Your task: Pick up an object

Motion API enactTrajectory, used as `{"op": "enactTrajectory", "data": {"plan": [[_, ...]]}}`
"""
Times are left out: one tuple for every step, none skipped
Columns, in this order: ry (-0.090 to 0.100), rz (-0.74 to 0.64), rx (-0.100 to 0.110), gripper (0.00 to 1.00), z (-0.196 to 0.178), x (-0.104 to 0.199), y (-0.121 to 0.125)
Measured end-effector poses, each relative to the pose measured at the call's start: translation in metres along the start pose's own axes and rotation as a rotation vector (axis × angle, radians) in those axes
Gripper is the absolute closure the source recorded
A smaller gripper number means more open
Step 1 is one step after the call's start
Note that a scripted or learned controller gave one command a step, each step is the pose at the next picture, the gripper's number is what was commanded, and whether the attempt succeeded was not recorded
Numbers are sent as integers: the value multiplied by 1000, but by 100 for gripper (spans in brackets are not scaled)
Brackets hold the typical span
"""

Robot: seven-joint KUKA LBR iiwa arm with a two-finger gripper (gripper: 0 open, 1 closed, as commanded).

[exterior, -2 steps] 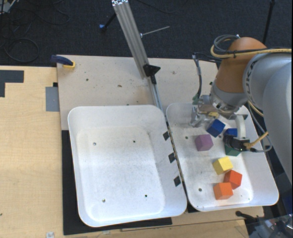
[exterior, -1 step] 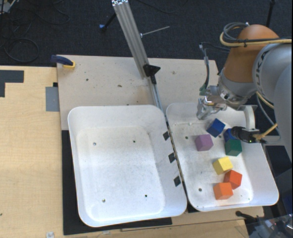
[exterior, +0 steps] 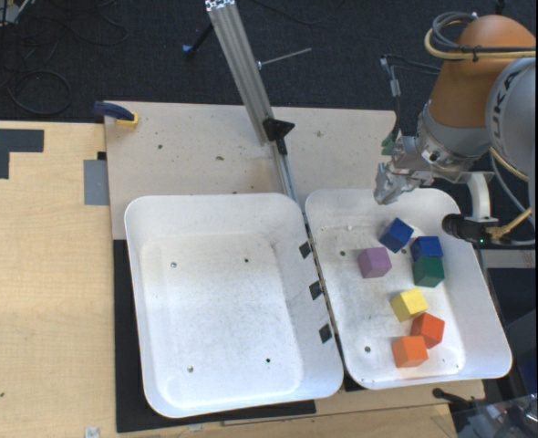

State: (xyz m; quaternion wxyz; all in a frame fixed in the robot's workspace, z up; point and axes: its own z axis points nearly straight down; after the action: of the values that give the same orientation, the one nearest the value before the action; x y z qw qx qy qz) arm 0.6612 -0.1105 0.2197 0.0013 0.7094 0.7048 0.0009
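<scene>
So the jaws [exterior: 395,187] hang over the right bin's [exterior: 488,359] far edge; can't tell if they're spread or pinched. Nearest pick is the blue cube [exterior: 397,234], just toward the camera from them, with the purple cube [exterior: 373,262] beside it and open floor to its left.

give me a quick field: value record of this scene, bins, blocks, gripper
left bin: white, shallow, no blocks seen in it
right bin: white, shallow, holds all the blocks
blocks: blue cube, second blue cube, purple cube, green cube, yellow cube, red cube, orange cube
gripper: above the right bin's far edge, near the blue cube, nothing seen between its fingers
task state: no block picked up yet
</scene>
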Motion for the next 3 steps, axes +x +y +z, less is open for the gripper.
{"op": "enactTrajectory", "data": {"plan": [[3,-10,7,100,8,55,-6],[4,-10,8,100,6,112,-19],[2,-10,6,100,1,154,-23]]}}
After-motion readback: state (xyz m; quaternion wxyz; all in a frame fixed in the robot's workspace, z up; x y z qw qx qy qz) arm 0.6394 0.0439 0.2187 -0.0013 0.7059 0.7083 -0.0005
